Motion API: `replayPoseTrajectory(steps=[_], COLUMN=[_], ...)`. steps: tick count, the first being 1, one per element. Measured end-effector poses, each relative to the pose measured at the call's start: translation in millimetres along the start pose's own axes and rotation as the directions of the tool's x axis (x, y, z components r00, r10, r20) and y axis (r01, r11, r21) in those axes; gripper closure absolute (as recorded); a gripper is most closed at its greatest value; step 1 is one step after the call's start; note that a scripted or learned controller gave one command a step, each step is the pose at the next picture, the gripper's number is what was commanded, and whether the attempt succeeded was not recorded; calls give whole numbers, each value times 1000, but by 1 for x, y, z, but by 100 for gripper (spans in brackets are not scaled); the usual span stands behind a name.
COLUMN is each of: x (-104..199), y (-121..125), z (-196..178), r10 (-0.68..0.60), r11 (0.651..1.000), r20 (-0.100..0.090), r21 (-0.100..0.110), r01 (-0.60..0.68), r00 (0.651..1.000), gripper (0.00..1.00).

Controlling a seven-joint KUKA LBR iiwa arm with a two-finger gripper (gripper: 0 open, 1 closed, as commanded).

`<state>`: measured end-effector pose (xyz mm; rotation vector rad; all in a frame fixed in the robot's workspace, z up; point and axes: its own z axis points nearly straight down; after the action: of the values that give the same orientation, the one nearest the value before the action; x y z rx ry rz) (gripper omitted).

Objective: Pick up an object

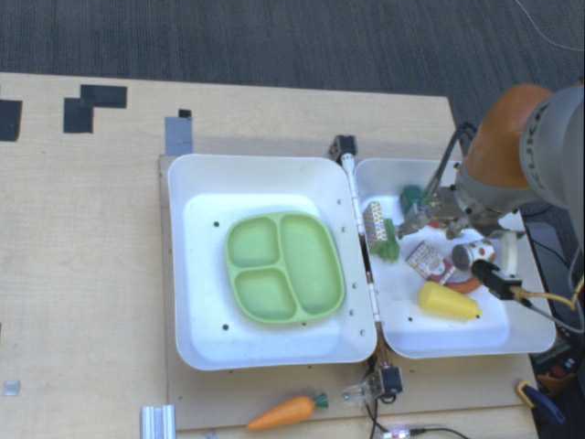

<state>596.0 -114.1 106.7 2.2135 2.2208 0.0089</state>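
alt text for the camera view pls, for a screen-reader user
A grey robot arm with an orange band reaches from the right into the right white bin, over small items including a yellow object. The left bin holds a green divided plate; a toy carrot lies on the bench in front.

- Pretty clearly a robotics lab, not anybody's kitchen.
- Big grey industrial arm (pixel 548 144) with an orange band reaching in over a plain plywood counter (pixel 82 273).
- Two shallow white bins (pixel 265 176) fixed side by side on it, with small clamps or hardware at the seam.
- Black tape squares (pixel 91 106) stuck on the wood like markers, loose cables (pixel 548 295) trailing around.
- Dark office-type carpet floor (pixel 274 26) behind.
- The stuff is toys: a green divided plate (pixel 285 268), a plastic carrot (pixel 288 412).
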Motion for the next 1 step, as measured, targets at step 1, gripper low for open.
replayPoseTrajectory(steps=[1], x=[17], y=[-87], z=[19], r10=[3], r11=[1000], r20=[1], r21=[1], r01=[-3], r00=[1000], gripper=[0])
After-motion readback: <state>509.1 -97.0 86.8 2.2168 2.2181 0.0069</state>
